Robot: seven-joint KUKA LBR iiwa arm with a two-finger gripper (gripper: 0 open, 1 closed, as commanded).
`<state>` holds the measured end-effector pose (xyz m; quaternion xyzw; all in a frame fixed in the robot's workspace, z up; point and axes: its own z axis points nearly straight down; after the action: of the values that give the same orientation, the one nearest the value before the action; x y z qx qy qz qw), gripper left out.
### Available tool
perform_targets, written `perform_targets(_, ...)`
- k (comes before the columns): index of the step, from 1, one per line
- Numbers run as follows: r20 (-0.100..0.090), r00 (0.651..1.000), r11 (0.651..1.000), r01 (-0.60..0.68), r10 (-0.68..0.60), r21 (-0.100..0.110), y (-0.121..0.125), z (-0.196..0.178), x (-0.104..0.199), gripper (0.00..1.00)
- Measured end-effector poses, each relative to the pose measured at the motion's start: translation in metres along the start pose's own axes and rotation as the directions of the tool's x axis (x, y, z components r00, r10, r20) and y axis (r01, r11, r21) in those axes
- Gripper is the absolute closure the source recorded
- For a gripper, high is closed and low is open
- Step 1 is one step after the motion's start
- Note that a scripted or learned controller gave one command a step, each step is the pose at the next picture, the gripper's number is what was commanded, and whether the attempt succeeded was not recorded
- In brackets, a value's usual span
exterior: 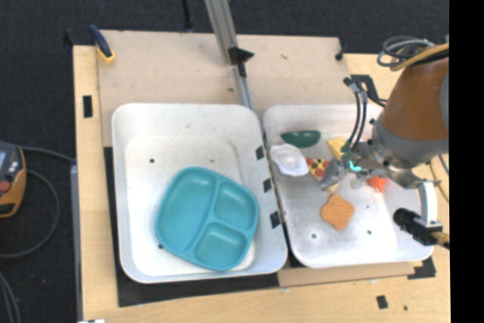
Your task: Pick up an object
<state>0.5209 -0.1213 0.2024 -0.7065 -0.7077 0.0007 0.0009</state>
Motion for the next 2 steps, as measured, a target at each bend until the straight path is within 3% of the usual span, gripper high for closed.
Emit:
perform_targets(1, 0.0, 1.0, 1.0, 0.001, -0.001, -0.003, 0.001, -0.001, 0.0, 0.0)
perform_targets(2, 0.001, 1.0, 1.0, -0.001, 0.001, 0.001, 0.008, 0.059, -0.002, 0.0)
